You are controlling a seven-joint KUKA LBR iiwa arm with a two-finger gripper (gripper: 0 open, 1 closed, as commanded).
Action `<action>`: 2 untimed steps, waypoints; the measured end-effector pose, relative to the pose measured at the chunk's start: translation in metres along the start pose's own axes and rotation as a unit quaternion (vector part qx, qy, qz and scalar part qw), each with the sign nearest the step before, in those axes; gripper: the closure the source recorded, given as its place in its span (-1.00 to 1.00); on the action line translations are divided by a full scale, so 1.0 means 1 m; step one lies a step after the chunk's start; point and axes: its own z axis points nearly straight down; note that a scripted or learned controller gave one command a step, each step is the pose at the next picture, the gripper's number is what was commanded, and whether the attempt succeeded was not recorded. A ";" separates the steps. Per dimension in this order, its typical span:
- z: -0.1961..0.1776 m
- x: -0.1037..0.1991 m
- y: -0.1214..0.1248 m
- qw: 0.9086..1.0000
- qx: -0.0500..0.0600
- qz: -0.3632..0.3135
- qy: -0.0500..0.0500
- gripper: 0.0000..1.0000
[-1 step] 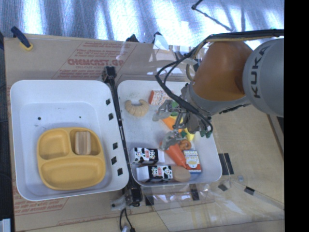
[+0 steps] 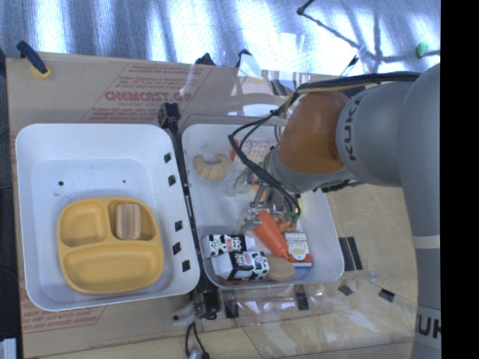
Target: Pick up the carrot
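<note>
The orange carrot (image 2: 269,234) lies slanted in the near part of the right bin (image 2: 323,223), its tip pointing toward the front right. My gripper (image 2: 272,205) hangs low over the bin, directly above the carrot's upper end and touching or almost touching it. The wrist and cables hide the contact point. The carrot still rests among the other items on the bin floor.
A croissant (image 2: 212,166) lies at the back left of the right bin. Two cow-patterned cartons (image 2: 236,255) and a small red-and-white box (image 2: 298,247) crowd the carrot. The left bin (image 2: 45,155) holds a yellow divided plate (image 2: 105,256) with a tan block (image 2: 128,220).
</note>
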 end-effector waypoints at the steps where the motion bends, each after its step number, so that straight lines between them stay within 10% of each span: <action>1: -0.011 -0.001 0.003 1.000 0.000 -0.005 -0.001 1.00; 2: -0.064 0.000 0.018 0.960 0.000 0.279 0.001 1.00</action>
